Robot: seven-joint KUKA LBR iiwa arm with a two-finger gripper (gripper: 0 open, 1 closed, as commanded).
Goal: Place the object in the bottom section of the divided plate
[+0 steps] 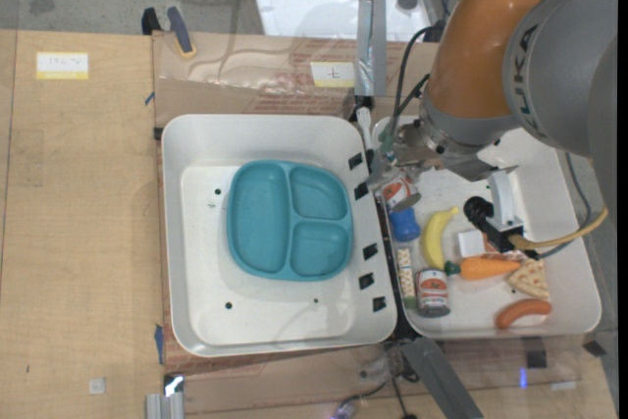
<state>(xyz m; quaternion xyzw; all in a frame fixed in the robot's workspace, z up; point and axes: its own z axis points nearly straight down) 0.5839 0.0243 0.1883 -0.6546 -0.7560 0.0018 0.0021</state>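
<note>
The arm (520,64) is looming over the upper right of the frame, above the right bin (579,309). The divided plate (289,219) is sitting centre-left. The gripper (397,174) is hovering over a small can (396,193); its grasp cannot be told. Descending squarely onto that can would likely serve best.

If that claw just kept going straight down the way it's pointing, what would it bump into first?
Most likely the small can with the blue cap, lying right under the gripper in the right bin. Depth is hard to judge from this slanted view.
</note>
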